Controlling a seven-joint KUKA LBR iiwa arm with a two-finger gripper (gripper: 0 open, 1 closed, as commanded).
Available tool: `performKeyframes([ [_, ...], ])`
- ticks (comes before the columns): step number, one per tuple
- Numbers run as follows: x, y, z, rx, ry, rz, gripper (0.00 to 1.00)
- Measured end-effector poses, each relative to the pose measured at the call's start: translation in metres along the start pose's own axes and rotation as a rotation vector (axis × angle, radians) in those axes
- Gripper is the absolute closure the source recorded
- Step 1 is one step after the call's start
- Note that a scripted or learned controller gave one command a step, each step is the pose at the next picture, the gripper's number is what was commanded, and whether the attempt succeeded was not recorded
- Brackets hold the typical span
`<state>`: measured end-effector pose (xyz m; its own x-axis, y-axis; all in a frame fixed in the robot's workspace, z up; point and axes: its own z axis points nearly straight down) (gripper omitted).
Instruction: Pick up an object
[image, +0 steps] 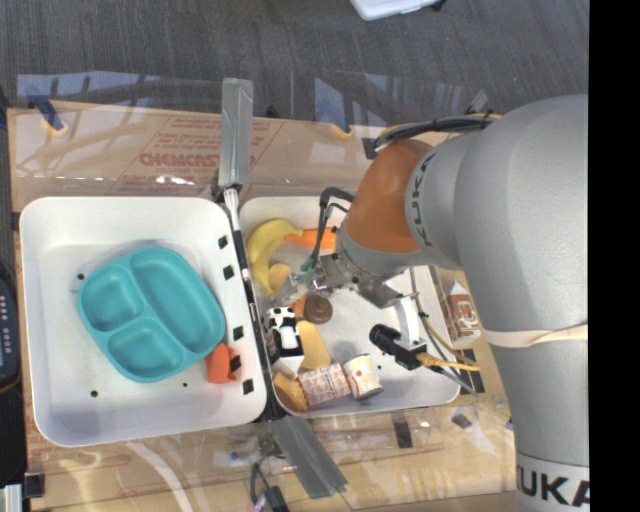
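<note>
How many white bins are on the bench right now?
2. The left bin holds a teal divided plate and a small orange item. The right bin holds a banana among other clutter; the arm covers part of it, possibly hiding more.

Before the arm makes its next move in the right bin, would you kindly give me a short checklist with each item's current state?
1. Gripper is over the right bin: ok.
2. Something sits between the fingers: cannot tell, the wrist hides them.
3. Objects lie within reach below, such as the banana and brown ball: ok.
4. Targets are well separated: not ok, items crowd together.
5. Teal tray and orange piece in the left bin lie away from the arm: ok.
</note>
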<state>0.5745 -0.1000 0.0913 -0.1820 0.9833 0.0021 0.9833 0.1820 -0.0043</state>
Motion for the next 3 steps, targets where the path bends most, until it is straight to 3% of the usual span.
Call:
performKeyframes([
  [1, -0.001, 0.0, -0.01, 0.001, 0.0, -0.002, 1.0],
  [2, 0.032, 0.082, -0.104, -0.009, -0.002, 0.148, 1.0],
  [3, 0.032, 0.081, -0.113, -0.005, -0.003, 0.142, 1.0],
])
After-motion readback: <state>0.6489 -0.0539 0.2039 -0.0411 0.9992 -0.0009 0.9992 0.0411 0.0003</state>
